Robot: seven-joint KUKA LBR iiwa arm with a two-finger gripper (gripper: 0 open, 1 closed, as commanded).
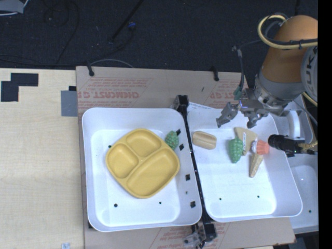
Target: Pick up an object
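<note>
Near edge: two white bins side by side, left bin [98, 211] and right bin [259, 206], on a cardboard sheet [135, 87] over the bench.

Left bin: yellow divided plate [143, 162], three compartments, nothing in them. Small green toy [171, 138] just beside the plate's upper right corner, near the bin wall by the centre divider.

Right bin, near half bare. Further back a cluster of toy food: tan bread roll [204, 139] near the left wall; green knobbly piece, looks like a grape bunch or similar [236, 150], to its right; beige ice-cream cone [255, 164] lying slanted; pale wedge, maybe cheese [245, 137], just behind; small orange-red piece [262, 148] touching or just beside the cone's top. Can't tell exact overlaps in that cluster.

Far: gripper [240, 116] above the back of the right bin, just behind the wedge and green piece. Fingers [224, 118] spread, nothing between them. Grey arm with orange band [290, 40] comes in from upper right.

Progress: nothing picked. All objects lie in the bins. Judgement: approach stage, gripper over the cluster, likely target the wedge or green piece. Left to do: descend, close on one item, lift. Cluster is tight, so a two-object or glancing grab is a risk.
</note>
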